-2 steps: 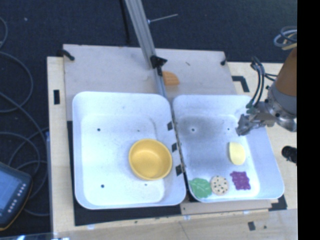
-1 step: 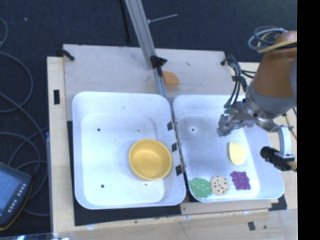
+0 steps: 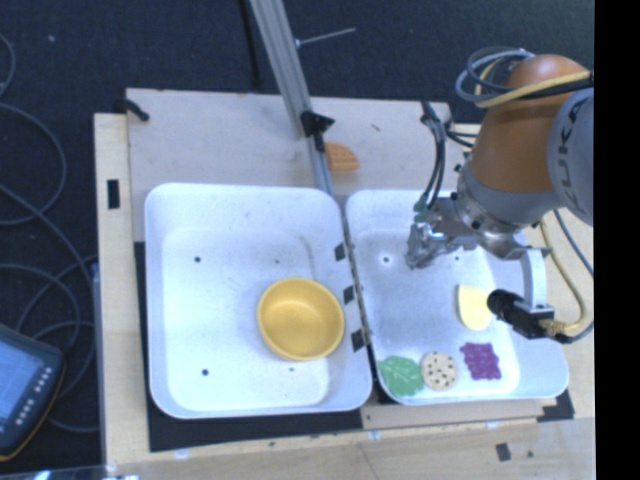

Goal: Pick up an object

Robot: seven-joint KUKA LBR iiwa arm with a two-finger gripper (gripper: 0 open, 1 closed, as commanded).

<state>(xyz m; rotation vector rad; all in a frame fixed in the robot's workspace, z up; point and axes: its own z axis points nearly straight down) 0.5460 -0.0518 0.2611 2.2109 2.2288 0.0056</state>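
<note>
- We see the two-finger gripper (image 3: 418,256) hanging over the right shallow white bin (image 3: 385,218), near its upper middle; we cannot tell its state.
- A pale yellow piece (image 3: 472,307) lies just right of it.
- A green lump (image 3: 400,373), a round speckled cookie (image 3: 438,369) and a purple cluster (image 3: 481,360) line the near edge.
- A round yellow bowl (image 3: 300,318) sits in the left white bin (image 3: 200,218).

Tool (image 3: 418,253) above right bin (image 3: 385,223)
</note>
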